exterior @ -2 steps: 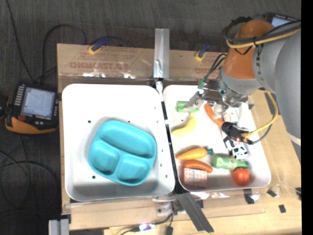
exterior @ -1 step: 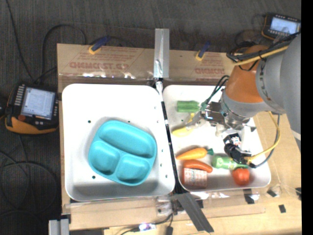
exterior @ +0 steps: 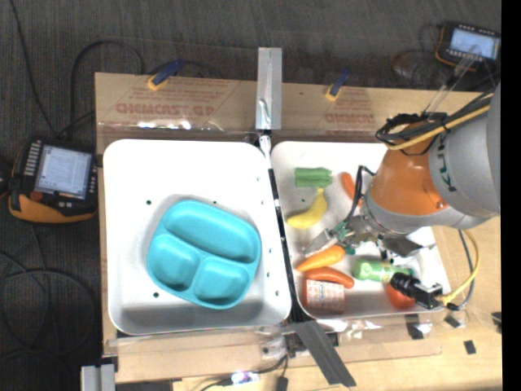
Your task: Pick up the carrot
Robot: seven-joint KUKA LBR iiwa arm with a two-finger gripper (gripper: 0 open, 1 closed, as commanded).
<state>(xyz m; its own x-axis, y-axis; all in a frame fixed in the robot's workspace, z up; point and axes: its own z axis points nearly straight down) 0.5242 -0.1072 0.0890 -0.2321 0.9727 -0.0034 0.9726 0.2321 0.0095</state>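
Two shallow white bins sit side by side. The left bin holds one turquoise three-compartment tray, lying toward its six o'clock side. The right bin holds a heap of toy food: one green block at twelve o'clock, one yellow banana just below it, two orange carrot-like pieces near the centre, and one labelled can at seven o'clock. The carrot lies slanted at the bin's centre, with a second orange piece just below. The gripper hangs just above the carrot's three o'clock end; whether it is parted or closed cannot be told.
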